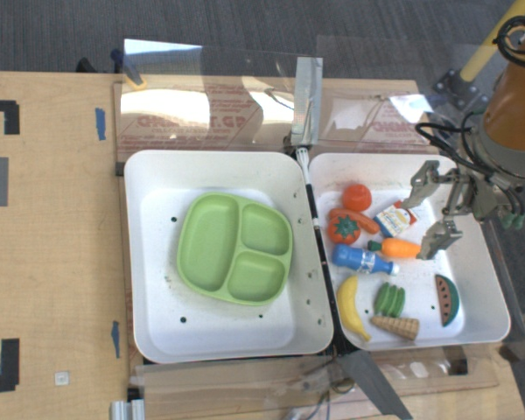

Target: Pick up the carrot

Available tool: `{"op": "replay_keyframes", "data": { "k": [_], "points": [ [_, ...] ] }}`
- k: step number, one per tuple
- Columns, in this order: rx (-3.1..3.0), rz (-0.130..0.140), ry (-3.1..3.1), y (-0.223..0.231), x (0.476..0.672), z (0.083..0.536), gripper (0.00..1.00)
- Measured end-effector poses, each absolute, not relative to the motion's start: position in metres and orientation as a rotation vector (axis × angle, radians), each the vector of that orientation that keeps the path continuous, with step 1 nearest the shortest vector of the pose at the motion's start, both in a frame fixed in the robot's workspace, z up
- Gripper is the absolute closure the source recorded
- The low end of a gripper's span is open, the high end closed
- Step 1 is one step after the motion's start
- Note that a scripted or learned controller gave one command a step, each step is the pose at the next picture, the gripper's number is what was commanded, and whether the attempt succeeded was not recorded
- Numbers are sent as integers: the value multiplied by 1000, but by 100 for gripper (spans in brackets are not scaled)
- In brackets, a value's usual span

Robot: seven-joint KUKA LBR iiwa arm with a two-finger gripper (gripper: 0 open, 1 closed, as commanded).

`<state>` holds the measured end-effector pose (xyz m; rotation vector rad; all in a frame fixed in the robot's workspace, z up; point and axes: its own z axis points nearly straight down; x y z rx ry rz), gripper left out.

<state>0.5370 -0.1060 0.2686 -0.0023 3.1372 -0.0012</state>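
Observation:
The carrot (395, 249) is small and orange with a green top. It lies on its side in the middle of the right bin (488, 265), leaf end pointing left. My gripper (431, 210) hangs over the bin's right half, just right of the carrot and slightly behind it. Its fingers (440, 235) are spread open with nothing between them. The nearer fingertip sits close to the carrot's right end; whether they touch I cannot tell.
Around the carrot lie a white packet (395, 220), a red tomato (344, 227), an orange-red ball (357, 196), a blue bottle (364, 259), a banana (353, 307), a green vegetable (388, 299), a waffle piece (395, 325) and a watermelon slice (446, 298). The left bin holds a green divided plate (236, 249).

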Motion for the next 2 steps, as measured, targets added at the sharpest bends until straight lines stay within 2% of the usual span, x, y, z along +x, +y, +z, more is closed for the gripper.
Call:
{"op": "replay_keyframes", "data": {
  "k": [1,2],
  "points": [
    [169,3,3145,-109,520,128,0],
    [265,0,3128,-110,550,94,0]
  ]
}}
